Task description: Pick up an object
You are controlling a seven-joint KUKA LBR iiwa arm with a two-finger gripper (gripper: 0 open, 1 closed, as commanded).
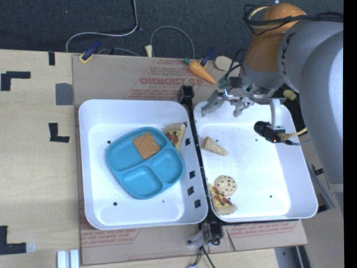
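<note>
Two white bins (89,166); one blue tray (146,163); one cookie (225,185); gripper (226,106) open.

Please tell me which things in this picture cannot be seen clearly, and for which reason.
- Gripper, camera view: small and blurred above the right bin's far edge; nothing shows between its fingers, whose state cannot be told.
- Food piece beside the blue tray: partly hidden by the tray's edge.
- Items at the right bin's near corner: overlapping and too small to identify.
- Arm: cut off by the right edge.
</note>
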